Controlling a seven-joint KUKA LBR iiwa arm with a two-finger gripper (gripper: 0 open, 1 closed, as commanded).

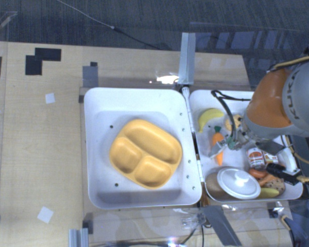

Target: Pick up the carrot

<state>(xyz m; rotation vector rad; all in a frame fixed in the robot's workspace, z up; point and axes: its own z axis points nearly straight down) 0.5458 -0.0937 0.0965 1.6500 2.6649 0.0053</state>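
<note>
The carrot [217,138] is small and orange with a green top, and lies in the right bin [195,107] near its left wall. A second orange bit [219,159] shows just below it; I cannot tell if it belongs to the same carrot. My gripper [232,141] hangs low in the right bin, just right of the carrot and close against it. The wrist and cables hide its tips. Nothing shows held in it.
A yellow divided plate [144,153] lies in the left bin [92,138]. The right bin also holds a yellow fruit [210,118], a white round bowl [239,182], a small red-labelled jar [255,158], a banana [270,192] and other small items. The arm's orange band [268,104] looms over the bin's back right.
</note>
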